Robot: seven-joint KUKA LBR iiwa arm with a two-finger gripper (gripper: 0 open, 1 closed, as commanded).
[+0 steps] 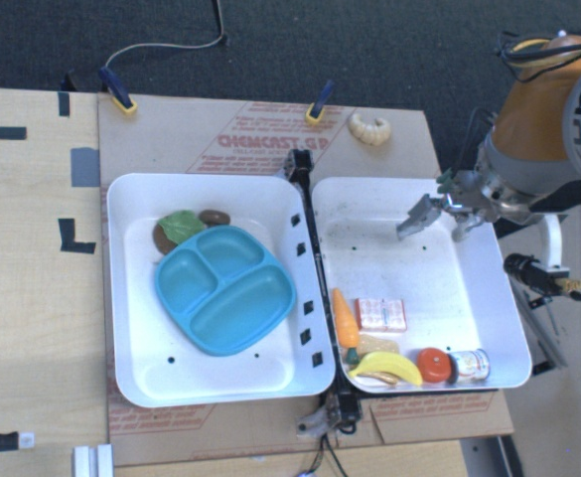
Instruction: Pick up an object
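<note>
Arm: the grey arm with the orange band (pixel 538 117) reached in from the right, over the upper right part of the right bin.
Fingers: the two-finger gripper (pixel 439 220) had its fingers spread apart, one toward the left (pixel 415 219) and one toward the right (pixel 466 225), with nothing between them.
Right bin: the shallow white plastic bin on the right (pixel 489 266) held its things along the near edge, well apart from the gripper.
Objects there: a long orange toy carrot (pixel 345 318) by the left wall; a small red-and-white box (pixel 381 314) just beside it; a yellow toy banana (pixel 389 368); a round red toy tomato (pixel 433 365); a small can lying on its side (pixel 470 365).
Left bin: the other white bin (pixel 136 296) held a blue divided plastic plate (pixel 225 288), with a green leaf-shaped toy (pixel 180 227) and a brown rounded piece (pixel 214 218) at its far edge.
Surface: a pale ring-shaped toy (pixel 370 128) lay on the cardboard-covered surface (pixel 171 137) behind the right bin.
</note>
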